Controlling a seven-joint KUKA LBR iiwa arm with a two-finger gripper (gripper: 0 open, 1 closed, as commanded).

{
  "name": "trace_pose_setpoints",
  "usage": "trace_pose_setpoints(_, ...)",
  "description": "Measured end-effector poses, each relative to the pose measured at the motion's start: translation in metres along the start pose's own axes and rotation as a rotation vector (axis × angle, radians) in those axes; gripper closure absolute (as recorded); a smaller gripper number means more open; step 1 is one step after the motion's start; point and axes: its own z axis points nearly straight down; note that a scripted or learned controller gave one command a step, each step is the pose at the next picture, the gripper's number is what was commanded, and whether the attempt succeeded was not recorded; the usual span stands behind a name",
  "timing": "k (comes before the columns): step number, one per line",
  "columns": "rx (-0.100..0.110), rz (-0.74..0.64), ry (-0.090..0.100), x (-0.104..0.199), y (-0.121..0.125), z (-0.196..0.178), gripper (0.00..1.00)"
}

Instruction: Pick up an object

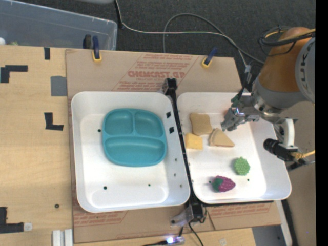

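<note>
The right bin (266, 188) holds a tan bread slice (200, 123), a small yellow cheese block (193, 141), a tan wedge (222, 139), a green bumpy ball (242, 166) and a purple grape bunch (223, 184). My gripper (229, 124) hangs low over the bin's upper middle, just above the tan wedge and right of the bread slice. The view from above does not reveal how its tips stand, and I see nothing held in it.
The left bin (84, 188) carries a teal divided plate (135, 137). A black divider (177, 137) runs between the bins. Cables arc over the cardboard behind the right bin. A clear plastic tub (51, 27) sits at the back left.
</note>
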Motion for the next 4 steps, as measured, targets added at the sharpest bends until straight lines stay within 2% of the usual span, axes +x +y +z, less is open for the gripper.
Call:
trace_pose_setpoints(1, -0.001, 0.0, -0.001, 0.0, 0.001, -0.049, 1.0)
trace_pose_setpoints(3, 0.004, -0.003, 0.001, 0.09, 0.025, -0.047, 1.0)
trace_pose_setpoints(4, 0.006, -0.004, 0.001, 0.139, 0.046, -0.028, 1.0)
